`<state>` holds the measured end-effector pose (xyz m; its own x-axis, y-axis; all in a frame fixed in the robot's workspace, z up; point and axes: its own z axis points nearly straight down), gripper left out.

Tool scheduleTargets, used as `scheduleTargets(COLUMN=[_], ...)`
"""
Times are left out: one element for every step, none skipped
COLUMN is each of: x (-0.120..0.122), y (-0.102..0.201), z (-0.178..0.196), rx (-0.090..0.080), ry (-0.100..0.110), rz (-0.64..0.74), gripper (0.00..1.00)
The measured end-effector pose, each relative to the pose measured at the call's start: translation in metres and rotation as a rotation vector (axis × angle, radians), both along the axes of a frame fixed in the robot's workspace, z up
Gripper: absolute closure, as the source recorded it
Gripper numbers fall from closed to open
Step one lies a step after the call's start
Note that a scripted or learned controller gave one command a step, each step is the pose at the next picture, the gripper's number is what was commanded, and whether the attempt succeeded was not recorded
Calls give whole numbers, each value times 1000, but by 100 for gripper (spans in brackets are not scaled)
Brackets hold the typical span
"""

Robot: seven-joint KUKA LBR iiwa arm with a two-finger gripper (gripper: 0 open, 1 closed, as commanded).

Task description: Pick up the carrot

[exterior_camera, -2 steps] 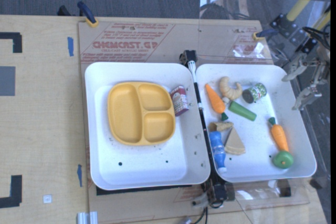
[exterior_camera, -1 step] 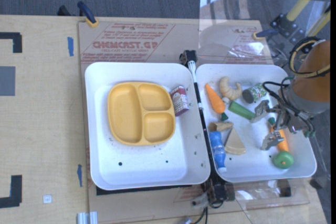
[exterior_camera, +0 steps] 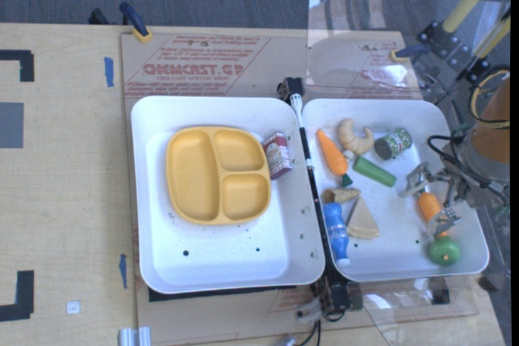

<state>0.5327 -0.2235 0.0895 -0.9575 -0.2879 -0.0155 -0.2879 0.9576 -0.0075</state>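
grasping looks under way: the metal two-finger gripper (exterior_camera: 431, 202) sits closed around a small orange carrot (exterior_camera: 429, 207) in the right white bin (exterior_camera: 466, 243), so lifting straight up comes next.

My gripper (exterior_camera: 431, 202) low at the right side of the right bin (exterior_camera: 389, 267), fingers on either side of a small orange piece (exterior_camera: 428, 207).

A green round fruit (exterior_camera: 443, 252) lies just below me. The carrot (exterior_camera: 332, 153), orange with a green tip, lies well apart at the bin's left, beside a green cylinder (exterior_camera: 374, 171), a beige peanut-shaped piece (exterior_camera: 354, 137), a small can (exterior_camera: 392, 143) and a blue bottle (exterior_camera: 335, 231). The left bin (exterior_camera: 162, 255) holds a yellow divided plate (exterior_camera: 217, 173) and a dark red can (exterior_camera: 278, 155).
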Motion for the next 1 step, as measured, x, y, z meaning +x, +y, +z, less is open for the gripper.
scheduleTargets(x=[-32], y=[3], z=[3], rx=[1], ry=[-20], rz=[-122], gripper=[0])
